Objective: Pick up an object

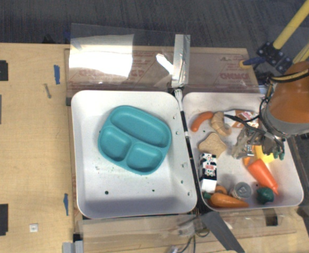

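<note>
Hovering low in the right bin, the end effector, its opening impossible to tell, should be centred over the tan toy before closing.

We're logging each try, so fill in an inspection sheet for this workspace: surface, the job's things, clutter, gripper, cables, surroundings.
Surface: two white bins side by side, left bin and right bin, on a wooden bench.
Job's things: in the right bin, carrot, orange piece, orange vegetable, tan pieces, black-and-white block, grey cap, green item.
Clutter: teal divided plate in the left bin.
Gripper: gripper low over the right bin's middle; holds nothing that I can see.
Cables: dark cables at the wrist.
Surroundings: clear plastic sheet behind the bins; grey floor.
</note>
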Action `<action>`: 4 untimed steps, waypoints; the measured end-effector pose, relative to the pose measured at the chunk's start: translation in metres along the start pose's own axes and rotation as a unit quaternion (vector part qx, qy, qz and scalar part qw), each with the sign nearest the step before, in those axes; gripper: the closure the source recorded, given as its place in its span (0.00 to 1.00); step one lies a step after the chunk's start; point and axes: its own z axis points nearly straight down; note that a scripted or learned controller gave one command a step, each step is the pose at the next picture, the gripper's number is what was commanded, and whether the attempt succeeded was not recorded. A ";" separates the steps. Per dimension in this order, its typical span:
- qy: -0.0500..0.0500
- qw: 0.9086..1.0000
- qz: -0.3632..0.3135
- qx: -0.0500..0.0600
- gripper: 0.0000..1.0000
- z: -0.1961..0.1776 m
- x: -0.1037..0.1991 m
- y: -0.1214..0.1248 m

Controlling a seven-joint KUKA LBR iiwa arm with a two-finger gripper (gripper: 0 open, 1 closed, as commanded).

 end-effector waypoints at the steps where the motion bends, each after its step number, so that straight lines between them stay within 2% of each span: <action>1: 0.001 1.000 0.000 0.000 0.00 0.001 0.000 0.000; 2: -0.004 1.000 -0.001 0.001 1.00 -0.011 -0.002 0.001; 3: -0.003 1.000 -0.001 0.000 0.00 -0.010 -0.002 0.001; 4: 0.007 0.999 0.051 -0.001 0.00 0.014 -0.003 -0.002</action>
